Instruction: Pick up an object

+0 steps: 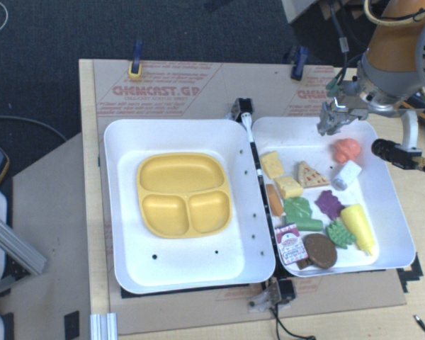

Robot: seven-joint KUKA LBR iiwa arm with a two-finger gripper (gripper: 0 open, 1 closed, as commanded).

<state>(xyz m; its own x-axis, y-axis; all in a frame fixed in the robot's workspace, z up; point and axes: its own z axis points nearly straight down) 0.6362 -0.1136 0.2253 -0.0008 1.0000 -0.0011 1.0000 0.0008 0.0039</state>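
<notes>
Camera view, slanted from above. Bench (99, 190) topped with a tan printed board, fastened at the far edge by a yellow-tipped clamp (135, 68) at 11 o'clock and a blue clamp (298, 62) at 1 o'clock; dark carpet (127, 16) beyond, from 10 to 12 o'clock. Two shallow white bins side by side, touching along a black hinge strip (255, 168).

Left bin (120, 190), glossy moulded plastic with rounded corners, at 9 o'clock of centre; inside it, a yellow three-compartment tray (184, 193), smooth and rounded.

Right bin (400, 218) at 3 o'clock, with toy foods clustered in it: pale yellow cheese blocks (273, 165), a wedge-shaped pizza slice (312, 176), an orange-brown sausage (275, 199), a green leafy piece (299, 213), a purple grape bunch (329, 204), a yellow corn cob (359, 227), a brown round cookie (319, 251), a red-and-white packet (290, 244), a white cylinder (346, 175) and a pink-orange lumpy ball (348, 149) at the bin's 1 o'clock corner.

Arm (400, 41) entering from 2 o'clock, grey with an orange band, wrist angled down and left. Gripper (331, 124) poised over the far edge of the right bin, just at 10 o'clock of the ball, apart from it; nothing seen between the metal fingers, whether released or clenched impossible to tell.
</notes>
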